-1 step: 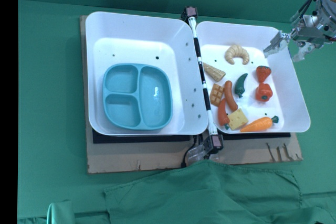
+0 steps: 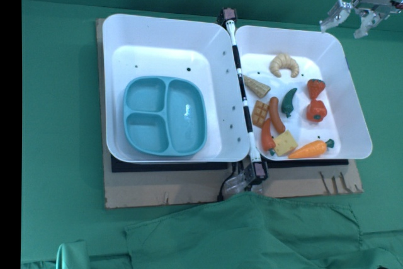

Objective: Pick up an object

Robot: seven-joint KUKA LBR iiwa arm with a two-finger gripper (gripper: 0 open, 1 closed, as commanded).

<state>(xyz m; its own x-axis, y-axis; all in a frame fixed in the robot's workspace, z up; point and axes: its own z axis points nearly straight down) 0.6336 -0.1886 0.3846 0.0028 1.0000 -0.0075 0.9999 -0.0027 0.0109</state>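
My gripper (image 2: 347, 19) hangs open at the upper right, above the far right corner of the right bin (image 2: 352, 104), with nothing between its fingers. In that bin lie several toy foods: a croissant (image 2: 284, 64), a red pepper piece (image 2: 316, 87) with another red piece (image 2: 316, 111) just below it, a dark green chili (image 2: 288, 102), a sausage (image 2: 276, 114), a waffle (image 2: 261, 114), a tan wedge (image 2: 256, 86), a cheese block (image 2: 285, 143), a carrot (image 2: 309, 149) and a red chili (image 2: 267, 136).
The left bin (image 2: 217, 53) holds a teal divided plate (image 2: 165, 115). A black-and-white bar (image 2: 242, 94) runs between the two bins. Both bins sit on cardboard (image 2: 164, 189) over green cloth, which is bunched at the front.
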